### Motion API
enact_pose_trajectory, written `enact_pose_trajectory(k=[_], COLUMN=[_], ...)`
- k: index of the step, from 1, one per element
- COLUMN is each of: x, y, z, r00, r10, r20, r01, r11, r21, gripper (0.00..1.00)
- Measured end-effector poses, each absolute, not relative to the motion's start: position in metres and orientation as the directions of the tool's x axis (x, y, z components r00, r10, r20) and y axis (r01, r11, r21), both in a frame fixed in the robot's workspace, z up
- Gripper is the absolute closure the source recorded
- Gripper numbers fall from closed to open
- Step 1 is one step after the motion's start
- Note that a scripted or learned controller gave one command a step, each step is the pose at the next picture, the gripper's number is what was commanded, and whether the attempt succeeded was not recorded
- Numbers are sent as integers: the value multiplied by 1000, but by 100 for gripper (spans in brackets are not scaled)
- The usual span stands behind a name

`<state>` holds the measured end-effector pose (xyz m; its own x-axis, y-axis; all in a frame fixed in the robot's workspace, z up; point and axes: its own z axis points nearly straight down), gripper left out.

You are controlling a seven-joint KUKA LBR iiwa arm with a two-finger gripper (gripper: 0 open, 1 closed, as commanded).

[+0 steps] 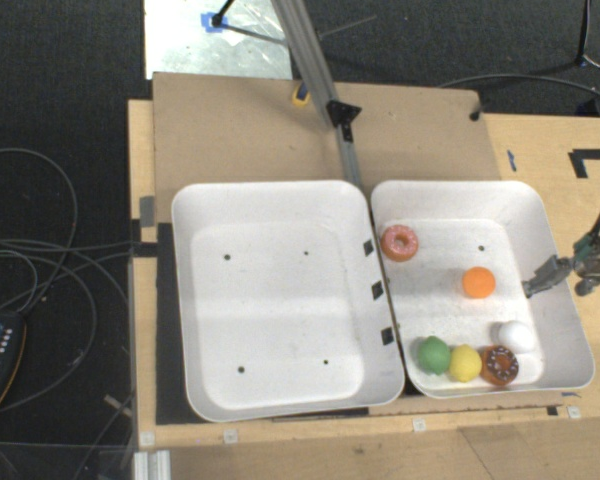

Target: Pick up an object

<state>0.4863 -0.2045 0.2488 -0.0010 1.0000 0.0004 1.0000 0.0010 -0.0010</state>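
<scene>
Chocolate donut (499, 365), yellow ball (465, 363), tool (540, 278) right

6 small toy foods in the right bin (555, 238): pink donut (399, 242), orange ball (478, 282), 4 clustered near front.

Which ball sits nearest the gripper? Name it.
The orange ball, alone mid-bin in the right bin, just left of the gripper. The white ball, yellow ball and green ball lie farther along the front wall.
</scene>
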Motion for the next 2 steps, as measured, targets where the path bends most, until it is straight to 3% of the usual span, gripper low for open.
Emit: enact_pose_trajectory(k=[2], x=[492], y=[-213], z=[145], r00=[0], r10=[1000], r20=[1], r01=[1000], r11=[0], r21=[-3], gripper=[0])
